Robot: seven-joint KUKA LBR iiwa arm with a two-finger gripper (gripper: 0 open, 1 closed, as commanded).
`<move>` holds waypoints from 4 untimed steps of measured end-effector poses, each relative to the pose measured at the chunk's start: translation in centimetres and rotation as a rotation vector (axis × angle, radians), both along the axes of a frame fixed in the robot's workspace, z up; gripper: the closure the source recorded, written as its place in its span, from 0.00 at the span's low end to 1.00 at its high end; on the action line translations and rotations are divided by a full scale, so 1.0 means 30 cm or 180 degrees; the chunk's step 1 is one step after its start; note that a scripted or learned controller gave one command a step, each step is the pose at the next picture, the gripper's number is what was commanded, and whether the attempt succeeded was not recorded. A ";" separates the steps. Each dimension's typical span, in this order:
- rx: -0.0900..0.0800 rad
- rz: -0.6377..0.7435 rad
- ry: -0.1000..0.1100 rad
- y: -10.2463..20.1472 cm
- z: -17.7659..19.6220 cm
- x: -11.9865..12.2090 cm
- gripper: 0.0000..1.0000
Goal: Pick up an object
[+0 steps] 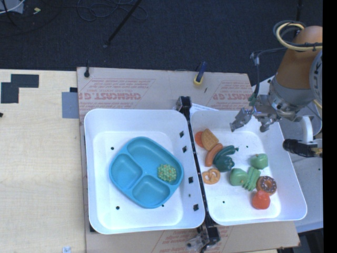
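My gripper [252,122] hangs over the far edge of the right bin [287,165], its fingers spread open with nothing between them. Below it in that bin lie several toy foods: an orange bread piece [208,138], a carrot [213,154], a dark green pepper [225,159], a pretzel [211,176], a green vegetable [244,177], a green apple [258,161], a donut [267,184] and a red tomato [260,200]. The gripper is above and to the right of the bread piece and touches none of them.
The left bin [97,141] holds a blue divided plate [131,173] with green peas [167,172] in one compartment. A black divider [192,162] joins the two bins. A blue and yellow clamp [199,75] sits on the cardboard behind.
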State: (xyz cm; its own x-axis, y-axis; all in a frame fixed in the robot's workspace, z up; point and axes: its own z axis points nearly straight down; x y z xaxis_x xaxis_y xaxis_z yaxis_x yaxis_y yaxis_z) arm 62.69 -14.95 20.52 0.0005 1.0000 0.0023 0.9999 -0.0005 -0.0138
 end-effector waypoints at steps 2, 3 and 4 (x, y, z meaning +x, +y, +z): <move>-0.0006 0.0006 -0.0027 -0.023 -0.165 0.026 0.00; -0.0003 -0.0002 -0.0033 0.004 -0.343 0.001 0.00; -0.0007 0.0004 -0.0053 0.009 -0.384 0.008 0.00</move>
State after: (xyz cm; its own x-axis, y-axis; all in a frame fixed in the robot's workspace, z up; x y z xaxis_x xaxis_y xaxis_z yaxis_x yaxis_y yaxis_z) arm 62.93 -14.68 8.98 -0.0008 1.0000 0.0001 1.0000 0.0008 0.0029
